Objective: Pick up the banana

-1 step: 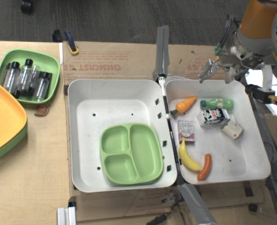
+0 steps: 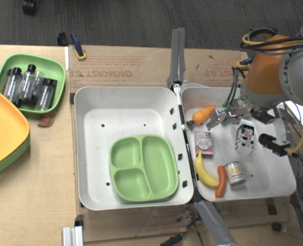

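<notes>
The yellow banana (image 2: 204,171) lies in the right bin (image 2: 274,186), near its left wall and toward the front. A red sausage-shaped piece (image 2: 221,181) touches its right end. My gripper (image 2: 219,118) hangs over the back of the same bin, well behind the banana, next to an orange carrot (image 2: 203,113). Its metal fingers look spread a little, with nothing held between them.
The right bin also holds a pink-purple carton (image 2: 204,143), a small tin can (image 2: 235,173) and a white box (image 2: 245,138). A green divided plate (image 2: 143,167) rests in the left bin (image 2: 89,137). On the bench at left are a green tray of bottles (image 2: 29,83) and stacked orange plates (image 2: 5,132).
</notes>
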`<state>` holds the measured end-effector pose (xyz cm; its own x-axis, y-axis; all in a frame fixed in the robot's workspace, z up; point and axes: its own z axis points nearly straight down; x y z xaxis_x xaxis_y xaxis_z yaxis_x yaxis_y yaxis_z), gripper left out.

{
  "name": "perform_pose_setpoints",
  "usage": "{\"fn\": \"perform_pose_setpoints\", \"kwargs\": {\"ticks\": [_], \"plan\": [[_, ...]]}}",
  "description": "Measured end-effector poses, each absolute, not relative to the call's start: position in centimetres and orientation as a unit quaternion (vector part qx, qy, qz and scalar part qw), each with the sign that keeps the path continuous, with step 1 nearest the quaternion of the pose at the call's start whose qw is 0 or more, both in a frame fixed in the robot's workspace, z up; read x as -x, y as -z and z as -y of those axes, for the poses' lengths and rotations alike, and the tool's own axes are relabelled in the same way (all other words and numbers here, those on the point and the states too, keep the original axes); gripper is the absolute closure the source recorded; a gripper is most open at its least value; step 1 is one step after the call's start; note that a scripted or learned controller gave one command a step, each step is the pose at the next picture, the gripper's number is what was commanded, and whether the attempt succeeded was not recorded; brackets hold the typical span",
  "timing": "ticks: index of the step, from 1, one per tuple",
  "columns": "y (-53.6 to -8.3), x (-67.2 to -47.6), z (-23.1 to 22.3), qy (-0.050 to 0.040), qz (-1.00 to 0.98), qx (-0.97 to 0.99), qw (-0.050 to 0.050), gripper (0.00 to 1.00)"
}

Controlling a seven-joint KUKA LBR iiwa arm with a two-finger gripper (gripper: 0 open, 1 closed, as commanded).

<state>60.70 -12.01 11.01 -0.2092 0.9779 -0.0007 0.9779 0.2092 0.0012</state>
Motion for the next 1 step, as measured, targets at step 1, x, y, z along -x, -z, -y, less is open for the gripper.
{"fn": "perform_pose_setpoints", "kwargs": {"ticks": [1], "plan": [[-11.94,-60.71,12.21,-0.0004,-0.776,-0.631,0.002,1.00]]}}
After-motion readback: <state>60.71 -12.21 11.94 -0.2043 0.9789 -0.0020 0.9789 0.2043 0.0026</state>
